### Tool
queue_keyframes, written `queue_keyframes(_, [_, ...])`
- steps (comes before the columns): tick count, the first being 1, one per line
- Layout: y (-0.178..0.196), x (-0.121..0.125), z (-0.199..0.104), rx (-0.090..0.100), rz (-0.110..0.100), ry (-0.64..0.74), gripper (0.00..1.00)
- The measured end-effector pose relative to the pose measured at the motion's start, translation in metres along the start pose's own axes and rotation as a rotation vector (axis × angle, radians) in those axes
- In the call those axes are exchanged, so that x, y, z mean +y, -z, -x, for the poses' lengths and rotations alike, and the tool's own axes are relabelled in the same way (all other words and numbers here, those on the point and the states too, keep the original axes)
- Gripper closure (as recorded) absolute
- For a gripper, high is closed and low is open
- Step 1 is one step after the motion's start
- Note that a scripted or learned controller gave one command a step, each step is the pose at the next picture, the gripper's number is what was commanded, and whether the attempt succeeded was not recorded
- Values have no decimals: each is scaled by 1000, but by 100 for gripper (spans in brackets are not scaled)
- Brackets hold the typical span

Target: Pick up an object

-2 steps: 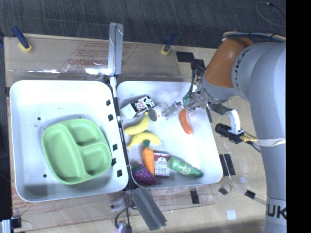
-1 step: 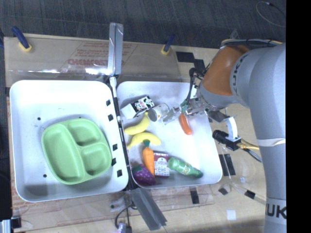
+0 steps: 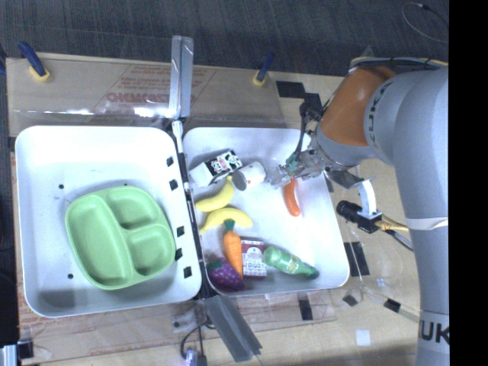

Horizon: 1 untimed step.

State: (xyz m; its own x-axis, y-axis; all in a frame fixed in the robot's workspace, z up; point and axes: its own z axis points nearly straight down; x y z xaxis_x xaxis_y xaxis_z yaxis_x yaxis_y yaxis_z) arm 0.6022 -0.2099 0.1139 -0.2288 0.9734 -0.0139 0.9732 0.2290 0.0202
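End effector (image 3: 290,175) above small orange-red sausage (image 3: 292,199); grip state unclear.

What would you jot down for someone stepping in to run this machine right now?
Gripper: low over the right bin, near its far right side; its grip state is unclear from this camera view.
Things: an orange sausage-like toy lies just below the gripper. Two bananas, a carrot, grapes, a green bottle and a small white bottle lie in the same bin. A green divided plate sits in the left bin.
Done: nothing visibly lifted.
Left: grasp one object and raise it.
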Motion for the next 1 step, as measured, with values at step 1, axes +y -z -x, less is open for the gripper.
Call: queue_keyframes(1, [0, 0, 0, 0, 0, 0, 0])
